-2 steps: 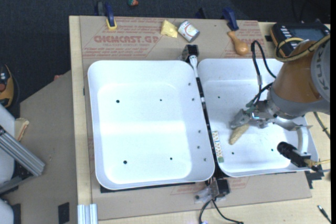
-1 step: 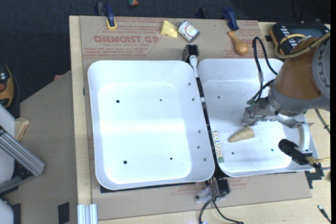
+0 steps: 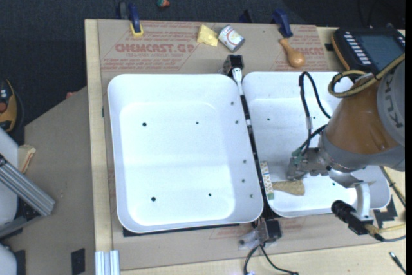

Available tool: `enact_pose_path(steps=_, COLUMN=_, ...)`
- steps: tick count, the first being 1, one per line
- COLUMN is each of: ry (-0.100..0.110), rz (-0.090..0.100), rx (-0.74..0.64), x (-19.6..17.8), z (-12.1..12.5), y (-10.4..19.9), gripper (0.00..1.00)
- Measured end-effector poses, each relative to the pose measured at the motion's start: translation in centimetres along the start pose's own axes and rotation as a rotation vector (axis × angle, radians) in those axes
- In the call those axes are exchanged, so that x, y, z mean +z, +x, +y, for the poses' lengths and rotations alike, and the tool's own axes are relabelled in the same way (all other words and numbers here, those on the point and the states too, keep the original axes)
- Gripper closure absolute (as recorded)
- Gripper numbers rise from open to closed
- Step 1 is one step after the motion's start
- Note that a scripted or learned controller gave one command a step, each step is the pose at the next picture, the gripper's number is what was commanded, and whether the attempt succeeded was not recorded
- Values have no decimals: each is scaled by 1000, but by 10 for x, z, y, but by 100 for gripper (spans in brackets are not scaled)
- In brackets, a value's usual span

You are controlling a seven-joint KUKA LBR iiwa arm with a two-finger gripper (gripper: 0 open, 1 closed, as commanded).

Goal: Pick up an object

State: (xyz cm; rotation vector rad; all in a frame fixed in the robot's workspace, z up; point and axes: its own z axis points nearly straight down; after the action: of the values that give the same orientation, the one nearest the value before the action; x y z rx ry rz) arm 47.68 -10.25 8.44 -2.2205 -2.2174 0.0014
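A tan, flat sponge-like piece (image 3: 288,187) lies near the front left corner of the right bin (image 3: 277,106). My gripper (image 3: 298,167) is down in that bin just above and to the right of the piece, hanging from the orange wrist band (image 3: 357,129). The arm's body hides most of the gripper. A thin greenish strip (image 3: 264,176) lies along the bin's left wall beside the tan piece.
The left bin (image 3: 180,145) sits beside the right one. On the cardboard behind the bins lie a yellow wedge (image 3: 207,36), a small white cylinder (image 3: 231,38) and a wooden-handled tool (image 3: 292,53). Blue clamps (image 3: 134,17) hold the board. A black cable (image 3: 309,100) loops over the right bin.
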Motion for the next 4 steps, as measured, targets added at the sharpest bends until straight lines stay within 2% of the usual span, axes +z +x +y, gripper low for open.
enact_pose_path(steps=1, ry=-22, rz=-2, rx=-13, x=-108, z=104, y=71, gripper=100)
enact_pose_path(steps=2, ry=-22, rz=1, rx=-13, x=-209, z=184, y=154, gripper=100)
enact_pose_path(steps=3, ry=-14, rz=-1, rx=-4, x=-288, z=171, y=164, gripper=100)
enact_pose_path(steps=4, ry=7, rz=0, rx=-11, x=-162, z=163, y=270, gripper=100)
